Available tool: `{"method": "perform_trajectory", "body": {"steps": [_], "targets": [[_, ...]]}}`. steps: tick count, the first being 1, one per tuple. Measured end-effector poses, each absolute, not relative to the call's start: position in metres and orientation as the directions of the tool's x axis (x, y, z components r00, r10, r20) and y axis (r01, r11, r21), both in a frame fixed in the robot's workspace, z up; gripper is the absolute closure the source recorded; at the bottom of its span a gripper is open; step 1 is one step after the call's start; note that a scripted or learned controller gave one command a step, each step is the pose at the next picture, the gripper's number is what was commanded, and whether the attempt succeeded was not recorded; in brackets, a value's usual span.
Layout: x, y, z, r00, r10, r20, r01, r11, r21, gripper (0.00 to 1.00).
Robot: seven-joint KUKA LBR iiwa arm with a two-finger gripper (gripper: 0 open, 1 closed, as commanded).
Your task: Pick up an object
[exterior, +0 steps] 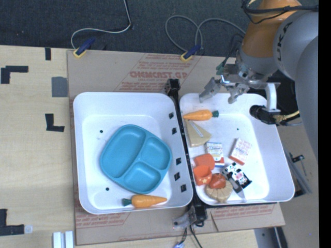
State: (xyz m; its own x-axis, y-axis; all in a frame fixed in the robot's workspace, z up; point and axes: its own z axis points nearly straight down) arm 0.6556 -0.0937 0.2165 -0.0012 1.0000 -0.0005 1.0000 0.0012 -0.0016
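Note:
My gripper (221, 93) hangs over the back edge of the right bin (269, 138), open with nothing between its fingers. Just below and left of it lies a toy carrot (199, 115) near the bin's back left corner. Further forward in the same bin are a pale cheese wedge (198, 134), a small white carton (214, 149), a red and white packet (240, 151), red and orange toy foods (206, 168), a round biscuit (219, 191) and a black and white toy (238, 176).
The left bin (88, 112) holds a blue divided plate (136, 157) and a second carrot (145, 201) at its front. A black divider (178, 138) runs between the bins. Cables (181, 27) lie behind the bench.

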Motion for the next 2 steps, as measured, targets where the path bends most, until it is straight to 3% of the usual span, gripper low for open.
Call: {"method": "perform_trajectory", "body": {"steps": [1,2], "targets": [[0.66,-0.099,0.086,-0.001,1.0,-0.001,1.0,0.001,0.001,0.0],[0.66,-0.099,0.096,-0.002,1.0,-0.001,1.0,0.002,0.002,1.0]]}}
